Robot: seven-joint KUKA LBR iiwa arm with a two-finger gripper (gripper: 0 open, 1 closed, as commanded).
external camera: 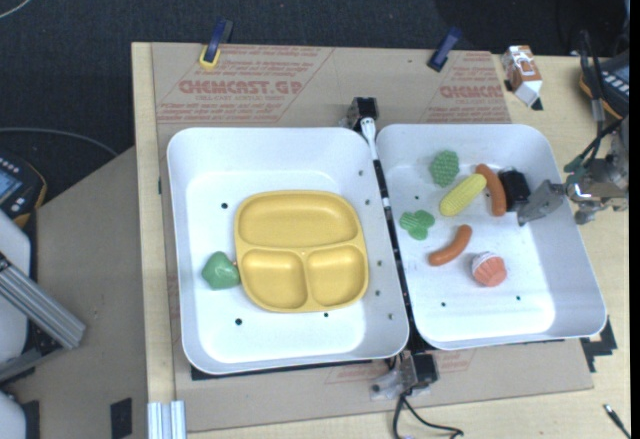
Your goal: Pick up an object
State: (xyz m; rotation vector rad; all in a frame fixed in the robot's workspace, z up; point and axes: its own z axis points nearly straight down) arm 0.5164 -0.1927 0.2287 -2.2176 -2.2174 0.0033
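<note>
Gripper (533, 206) hanging over right side of right bin (560, 277), centre-right of frame; open or closed, cannot tell. Orange sausage (493, 189) lying just left of it, beside yellow corn (462, 195).

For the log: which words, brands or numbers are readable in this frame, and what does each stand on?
"CHEMCAST G.P": red print on the brown paper-faced board, on the left of its back strip; repeated at the right, less sharp.
Smaller red lines around that print: too blurred to read.
Markings on the small white and orange box at the board's back right corner: too small to read.
</note>
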